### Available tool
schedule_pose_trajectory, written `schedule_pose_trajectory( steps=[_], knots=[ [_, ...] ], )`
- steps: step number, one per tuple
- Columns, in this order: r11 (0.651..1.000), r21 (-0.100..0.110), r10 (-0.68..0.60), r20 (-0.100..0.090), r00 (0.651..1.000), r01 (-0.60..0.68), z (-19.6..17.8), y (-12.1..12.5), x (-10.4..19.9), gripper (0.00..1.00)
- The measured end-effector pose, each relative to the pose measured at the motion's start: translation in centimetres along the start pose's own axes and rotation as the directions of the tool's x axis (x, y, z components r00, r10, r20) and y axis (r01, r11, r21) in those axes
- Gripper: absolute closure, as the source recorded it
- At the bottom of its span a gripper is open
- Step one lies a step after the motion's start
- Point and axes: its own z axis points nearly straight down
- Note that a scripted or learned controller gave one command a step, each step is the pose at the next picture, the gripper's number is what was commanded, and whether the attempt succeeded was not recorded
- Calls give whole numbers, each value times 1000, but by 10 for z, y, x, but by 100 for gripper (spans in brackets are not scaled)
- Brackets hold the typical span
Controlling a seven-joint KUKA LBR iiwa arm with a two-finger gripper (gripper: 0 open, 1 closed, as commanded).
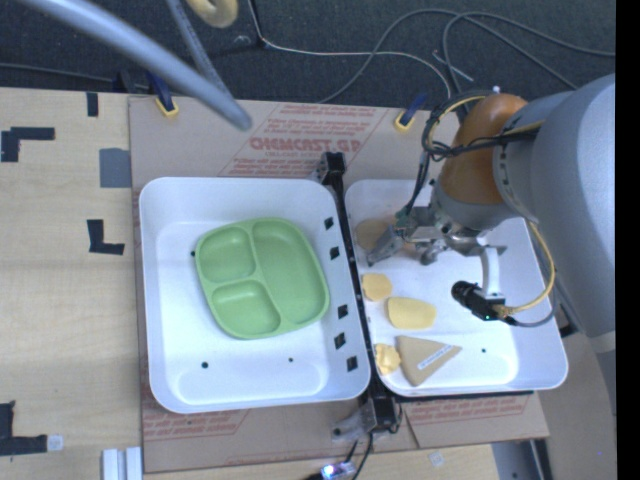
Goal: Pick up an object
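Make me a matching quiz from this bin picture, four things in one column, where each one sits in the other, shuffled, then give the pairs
Things:
1. green divided plate
2. tan wedge
3. gripper
4. orange band

Places:
A. near front of the right bin
B. on the arm, above the wrist
C. in the left bin
D. low over the back left part of the right bin, by the divider

Pairs: 1-C, 2-A, 3-D, 4-B

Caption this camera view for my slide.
Claw lowered into right bin above yellow food pieces; green divided plate in left bin.
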Motion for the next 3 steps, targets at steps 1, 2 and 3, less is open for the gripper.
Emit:
schedule_pose_trajectory(
  steps=[1,2,3],
  knots=[
    [1000,-2,0,0,1000,0,-12,1,0,100],
    [1000,-3,0,-2,1000,0,-70,9,3,100],
    [1000,-3,1,-2,1000,-1,-129,2,1,100]
  ],
)
